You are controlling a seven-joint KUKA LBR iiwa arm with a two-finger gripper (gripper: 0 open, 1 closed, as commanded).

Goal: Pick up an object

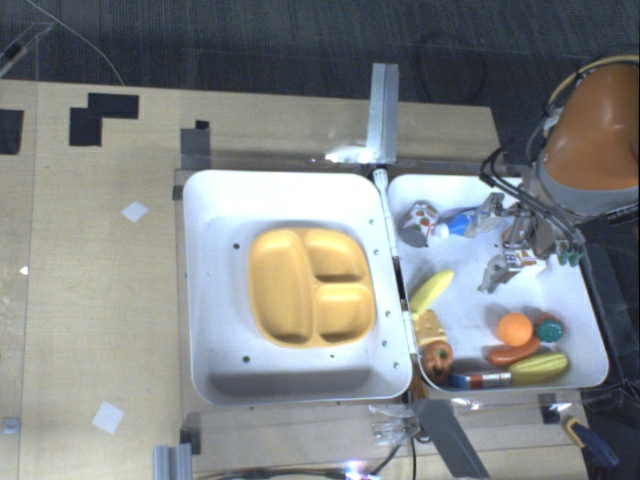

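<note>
My gripper (508, 264) hangs over the right bin (590, 298), in its upper right part, with the grey arm and orange band (595, 138) above it. Its fingers (495, 273) stand apart, open, with bare bin floor between them. Below it lie an orange ball (515, 328), a teal object (549, 328), a red sausage-like piece (510, 353) and a yellow-green piece (538, 367). To its left lie a patterned small can (420, 222) with a blue object (460, 223) beside it, and a banana (431, 290).
The left bin (210, 268) holds a yellow divided plate (310, 286). A brown-yellow toy (432, 348) and a marker-like stick (475, 379) lie by the right bin's front left corner. A metal post (384, 113) stands behind the divider between the bins.
</note>
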